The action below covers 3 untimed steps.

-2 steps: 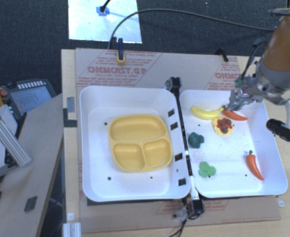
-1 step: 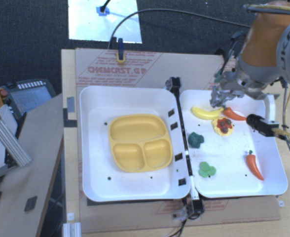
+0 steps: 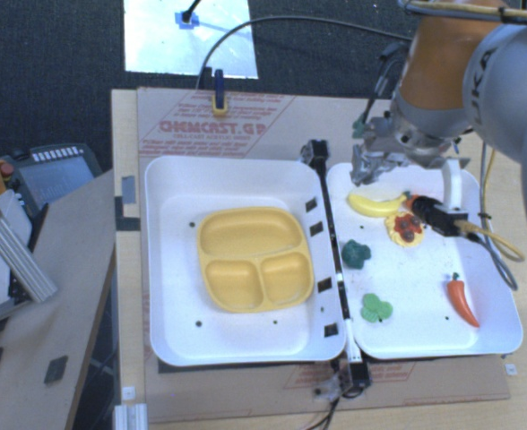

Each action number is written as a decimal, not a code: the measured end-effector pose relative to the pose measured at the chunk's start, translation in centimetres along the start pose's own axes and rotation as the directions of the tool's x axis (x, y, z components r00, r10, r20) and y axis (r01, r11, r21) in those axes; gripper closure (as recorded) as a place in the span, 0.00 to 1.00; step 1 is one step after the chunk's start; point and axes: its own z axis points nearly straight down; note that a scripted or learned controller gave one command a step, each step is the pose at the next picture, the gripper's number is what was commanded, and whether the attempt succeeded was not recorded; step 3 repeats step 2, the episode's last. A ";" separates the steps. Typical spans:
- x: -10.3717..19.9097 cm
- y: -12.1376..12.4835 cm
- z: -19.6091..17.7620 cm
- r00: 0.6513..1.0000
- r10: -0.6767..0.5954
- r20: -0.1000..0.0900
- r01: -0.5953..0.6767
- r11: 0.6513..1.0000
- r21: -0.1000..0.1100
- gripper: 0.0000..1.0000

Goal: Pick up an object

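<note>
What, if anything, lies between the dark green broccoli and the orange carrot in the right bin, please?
In the camera view, nothing: bare white bin floor separates the broccoli from the carrot. The lighter green piece sits below that stretch.

The claw [image 3: 368,174] hangs just above the banana [image 3: 377,205] in the right bin [image 3: 425,330].

1. The scene is bright and evenly lit; the light seems to come from above.
2. The two white bins, left [image 3: 169,267] and right [image 3: 425,334], are almost overexposed, so their walls show little detail.
3. A pale sheet [image 3: 156,25] at the top gives strong glare and looks washed out.
4. Shadows are soft and short; a faint one lies under the yellow tray [image 3: 250,258].
5. The arm [image 3: 479,70] looks slightly soft.
6. The whole picture is a little grainy, and small things in the right bin are not sharp.
</note>
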 end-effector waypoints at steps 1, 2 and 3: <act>4.1 1.1 1.0 1.000 0.001 0.001 -0.001 1.000 0.000 1.00; 8.7 2.6 2.0 1.000 0.000 0.000 0.000 1.000 0.000 1.00; 8.7 2.6 2.0 1.000 0.000 0.000 0.000 1.000 0.000 1.00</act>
